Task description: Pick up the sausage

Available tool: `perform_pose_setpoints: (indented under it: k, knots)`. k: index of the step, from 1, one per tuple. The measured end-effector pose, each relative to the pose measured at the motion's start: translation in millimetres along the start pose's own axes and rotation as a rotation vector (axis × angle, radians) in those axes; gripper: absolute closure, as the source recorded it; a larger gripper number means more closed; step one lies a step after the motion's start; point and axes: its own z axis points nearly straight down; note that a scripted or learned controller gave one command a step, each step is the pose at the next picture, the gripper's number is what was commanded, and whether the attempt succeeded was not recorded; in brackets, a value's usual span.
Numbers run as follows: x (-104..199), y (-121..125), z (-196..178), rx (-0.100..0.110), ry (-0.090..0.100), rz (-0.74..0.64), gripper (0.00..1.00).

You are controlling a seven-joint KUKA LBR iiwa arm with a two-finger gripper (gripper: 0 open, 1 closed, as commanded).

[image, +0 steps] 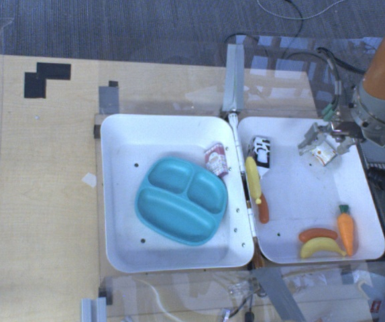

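you had the sausage point(318, 234) lying flat at the near end of the right bin point(293, 200), well toward the camera from the gripper point(326, 149) and slightly left of it, touching the banana point(322, 248) in front w/ the carrot point(345, 229) just beside its right end. it looked like a light, stiff plastic toy, smooth & prob slippery, so my guess was to pinch across the short width at mid-length, fingers clear of the banana. farther off, the gripper sat at the bin's far right w/ fingers spread apart over a small white-orange item point(322, 155), nothing clamped. to its left lay a black-white carton point(261, 151) & a yellow-red stick point(255, 186).
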Motion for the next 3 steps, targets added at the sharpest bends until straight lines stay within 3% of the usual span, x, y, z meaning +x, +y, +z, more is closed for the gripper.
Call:
perform_pose_setpoints:
  k: [1, 2, 3]
  knots:
    - [-16, -46, 134, 0.001, 0.000, -0.162, 0.00]
    - [1, -82, 170, -0.015, -0.006, -0.305, 0.00]
    - [-81, -82, 170, -0.010, 0.004, -0.277, 0.00]
